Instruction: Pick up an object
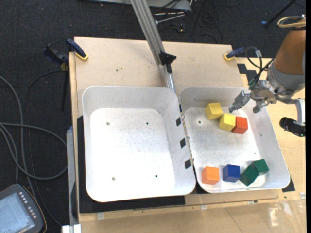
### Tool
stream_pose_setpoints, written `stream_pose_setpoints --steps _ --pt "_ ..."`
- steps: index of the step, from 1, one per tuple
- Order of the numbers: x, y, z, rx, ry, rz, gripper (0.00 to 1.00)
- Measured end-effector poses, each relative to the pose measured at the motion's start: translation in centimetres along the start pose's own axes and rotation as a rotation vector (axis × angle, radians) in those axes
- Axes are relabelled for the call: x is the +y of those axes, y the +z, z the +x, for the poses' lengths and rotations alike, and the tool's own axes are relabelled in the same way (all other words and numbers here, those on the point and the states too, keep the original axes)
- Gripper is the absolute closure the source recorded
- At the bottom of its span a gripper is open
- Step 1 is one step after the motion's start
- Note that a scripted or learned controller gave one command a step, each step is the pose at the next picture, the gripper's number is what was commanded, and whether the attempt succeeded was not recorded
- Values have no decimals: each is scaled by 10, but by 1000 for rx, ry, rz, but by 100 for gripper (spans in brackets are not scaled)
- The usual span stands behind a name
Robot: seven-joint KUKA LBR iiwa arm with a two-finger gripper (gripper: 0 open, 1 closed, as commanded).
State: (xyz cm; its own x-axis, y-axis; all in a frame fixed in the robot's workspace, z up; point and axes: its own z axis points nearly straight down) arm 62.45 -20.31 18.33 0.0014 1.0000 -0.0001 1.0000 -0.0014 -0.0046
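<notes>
the claw hangs spread wide with nothing in it at upper right of the frame, just above the red block, so i judge the pick not yet made.

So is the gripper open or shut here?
Open: the gripper shows two fingers spread apart with nothing between them, above the right bin.

Your arm comes in from the right edge of the camera view, its orange band uppermost and the grey wrist below it, angled down and to the left. The gripper hangs at the end of that wrist with its two fingers spread apart, nothing between them, tips pointing down-left.
</notes>
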Motion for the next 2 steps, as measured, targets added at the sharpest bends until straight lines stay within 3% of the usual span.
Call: stream_pose_setpoints --steps 1,2 --pt "-3 60 -2 -4 -1 -8 0" --pt "-2 69 -2 -2 -1 -9 0"
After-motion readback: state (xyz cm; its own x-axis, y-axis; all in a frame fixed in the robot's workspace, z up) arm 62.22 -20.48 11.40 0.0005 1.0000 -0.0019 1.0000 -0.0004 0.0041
